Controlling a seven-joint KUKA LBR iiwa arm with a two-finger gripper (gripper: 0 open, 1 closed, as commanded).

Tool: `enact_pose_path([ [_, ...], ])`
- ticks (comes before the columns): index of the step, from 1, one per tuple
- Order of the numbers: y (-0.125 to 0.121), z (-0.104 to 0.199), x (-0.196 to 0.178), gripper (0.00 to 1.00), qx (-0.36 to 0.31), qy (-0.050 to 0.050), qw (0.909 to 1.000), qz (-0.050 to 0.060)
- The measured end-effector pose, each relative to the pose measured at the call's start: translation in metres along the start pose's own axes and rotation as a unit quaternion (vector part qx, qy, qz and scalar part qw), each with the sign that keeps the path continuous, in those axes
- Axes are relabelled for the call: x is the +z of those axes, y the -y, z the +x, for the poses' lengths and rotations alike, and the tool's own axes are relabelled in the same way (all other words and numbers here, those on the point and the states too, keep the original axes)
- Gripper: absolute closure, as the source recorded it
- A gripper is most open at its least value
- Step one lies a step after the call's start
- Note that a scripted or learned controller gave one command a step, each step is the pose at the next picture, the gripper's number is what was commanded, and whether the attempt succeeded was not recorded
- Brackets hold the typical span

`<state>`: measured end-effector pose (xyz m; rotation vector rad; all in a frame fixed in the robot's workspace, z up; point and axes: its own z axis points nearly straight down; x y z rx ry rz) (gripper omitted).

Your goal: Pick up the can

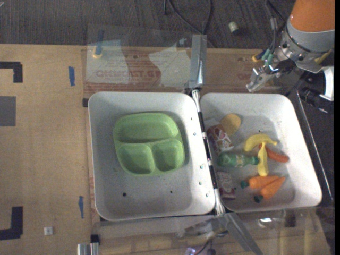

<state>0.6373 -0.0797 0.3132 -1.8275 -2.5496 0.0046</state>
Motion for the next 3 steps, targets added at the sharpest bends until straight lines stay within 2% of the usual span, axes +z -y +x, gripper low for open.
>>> enact_pose_path([
  [1,0.021,-0.048,-0.012,1.00,0.018,0.002,0.9998,-0.002],
  [2,0.086,-0.027,0.047,1.00,-0.082,0.000,0.9966,-0.001],
  [3,0.115,0.010,0.000,1.00,-0.231,0.002,0.9730,-0.002],
])
